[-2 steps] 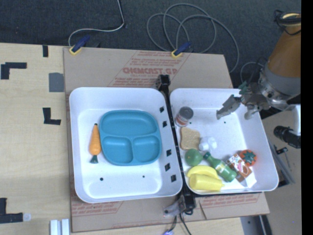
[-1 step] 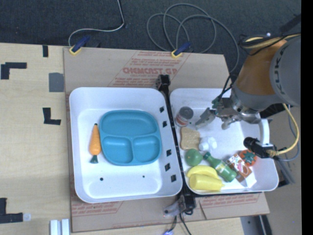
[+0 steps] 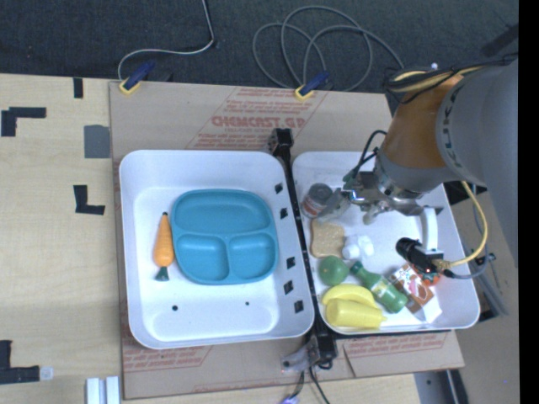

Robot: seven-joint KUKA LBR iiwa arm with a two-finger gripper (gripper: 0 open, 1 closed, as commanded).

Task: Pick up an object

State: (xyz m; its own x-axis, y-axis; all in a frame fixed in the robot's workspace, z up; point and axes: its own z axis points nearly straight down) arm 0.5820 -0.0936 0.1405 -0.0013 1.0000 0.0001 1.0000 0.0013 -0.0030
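Nothing has been picked up yet, as far as can be seen. The arm (image 3: pixel 421 133) reaches over the right bin (image 3: pixel 461 297) of the 2, and its jaws hang low among the things at that bin's far end. No object shows between them, and I cannot tell how far open they are, because the wrist hides them from above. I judge that the whole task is left to do: close on 1 object and lift it clear.

The likeliest target is the small can (image 3: pixel 318 199), just beside the jaws on the side toward the left bin (image 3: pixel 210 314). The bread slice (image 3: pixel 328 240) lies a little nearer the camera than the can. A small white piece (image 3: pixel 363 248) sits near the jaws on their camera side. Farther from the jaws, toward the near rim, are a green ball (image 3: pixel 333 269), a green bottle (image 3: pixel 377 286), a yellow fruit (image 3: pixel 352 307) and a red packet (image 3: pixel 414 283). Well apart from the jaws, in the left bin, are a blue plate (image 3: pixel 226 236) and a carrot (image 3: pixel 162 241).

The only writing that can be read is red print on the cardboard sheet (image 3: pixel 202 124) under the bins, which looks like "CHEMCAST GP". The labels on the can and the packet are too small to read.
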